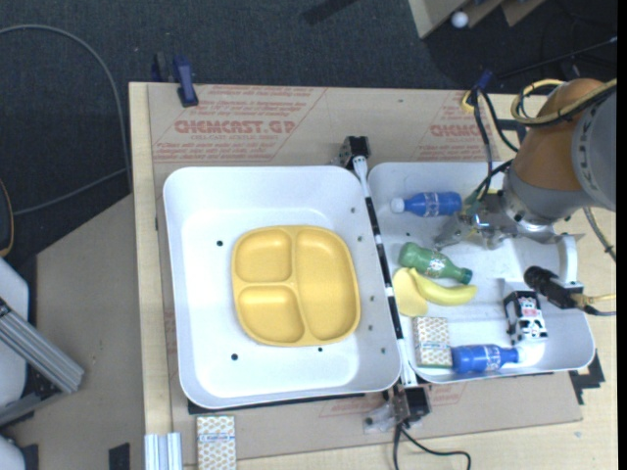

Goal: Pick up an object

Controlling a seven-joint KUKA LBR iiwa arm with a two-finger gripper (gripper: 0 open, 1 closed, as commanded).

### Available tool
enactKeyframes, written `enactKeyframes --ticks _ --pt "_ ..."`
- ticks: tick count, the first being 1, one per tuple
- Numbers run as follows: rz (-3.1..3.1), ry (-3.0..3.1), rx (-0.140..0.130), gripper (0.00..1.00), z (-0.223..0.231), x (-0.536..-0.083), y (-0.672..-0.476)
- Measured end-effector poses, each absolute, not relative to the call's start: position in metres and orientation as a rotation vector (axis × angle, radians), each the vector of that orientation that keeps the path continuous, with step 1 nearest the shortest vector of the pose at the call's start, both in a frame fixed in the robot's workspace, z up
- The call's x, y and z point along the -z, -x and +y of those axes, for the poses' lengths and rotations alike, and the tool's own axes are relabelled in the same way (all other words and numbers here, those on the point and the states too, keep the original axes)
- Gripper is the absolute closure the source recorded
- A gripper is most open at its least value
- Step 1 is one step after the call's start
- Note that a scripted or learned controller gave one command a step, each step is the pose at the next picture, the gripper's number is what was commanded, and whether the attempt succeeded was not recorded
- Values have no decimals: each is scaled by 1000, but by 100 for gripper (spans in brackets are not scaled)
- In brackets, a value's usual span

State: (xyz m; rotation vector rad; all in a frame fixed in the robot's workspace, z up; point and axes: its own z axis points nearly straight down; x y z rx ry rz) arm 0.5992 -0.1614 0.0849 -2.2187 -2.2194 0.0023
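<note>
The right white bin [578,346] holds several objects. A blue bottle [427,204] lies at its far left, and a green bottle [431,261] lies below it. A yellow banana [443,291] rests against the green bottle. A small patterned box [432,340] and a second blue bottle [482,358] lie near the front edge. A small black and white item [527,318] sits at the right. My gripper [464,223] hangs low in the bin's far part, just right of the first blue bottle and above the green one, with nothing visibly in it.
The left white bin [196,262] carries a yellow divided plate [294,284]. A metal clamp bar [380,262] runs between the bins. Cables [490,135] trail by the arm at the right bin's far right. A small box [216,439] lies on the bench front.
</note>
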Motion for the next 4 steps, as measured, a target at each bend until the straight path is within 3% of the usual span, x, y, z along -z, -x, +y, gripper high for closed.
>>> enactKeyframes --ticks 1,2,4 --pt "-2220 2218 -3 0 -102 -84 -647" --pt "-2201 2198 -32 0 -125 -80 -659" --pt "-2210 2206 -21 0 -176 -81 -662"
